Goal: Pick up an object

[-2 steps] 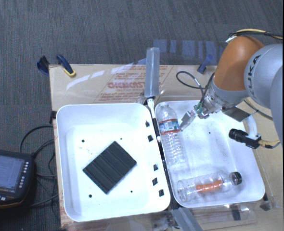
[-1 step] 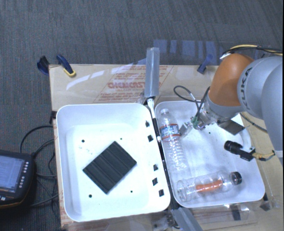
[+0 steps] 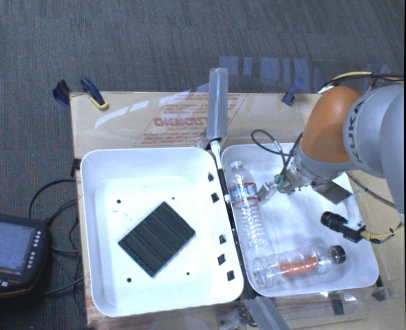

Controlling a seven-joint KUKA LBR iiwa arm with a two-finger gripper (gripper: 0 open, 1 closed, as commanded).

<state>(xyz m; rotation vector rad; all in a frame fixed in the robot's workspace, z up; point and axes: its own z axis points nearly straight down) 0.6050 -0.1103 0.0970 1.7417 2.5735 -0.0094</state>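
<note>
A clear plastic water bottle (image 3: 248,208) with a white cap lies along the left wall of the right bin (image 3: 362,253). A second clear bottle (image 3: 296,265), with something orange inside and a dark cap, lies across the bin's front. My gripper (image 3: 272,187) reaches down into the right bin, its tip just right of the first bottle's upper part, close to it or touching it. A black ribbed pad (image 3: 157,238) lies flat in the left bin (image 3: 100,184).
The grey arm with its orange band (image 3: 334,129) hangs over the right bin's back right. A black cable connector (image 3: 340,225) sits over the bin's right side. A clear divider post (image 3: 217,108) stands between the bins. A teach pendant (image 3: 10,253) lies on the floor at left.
</note>
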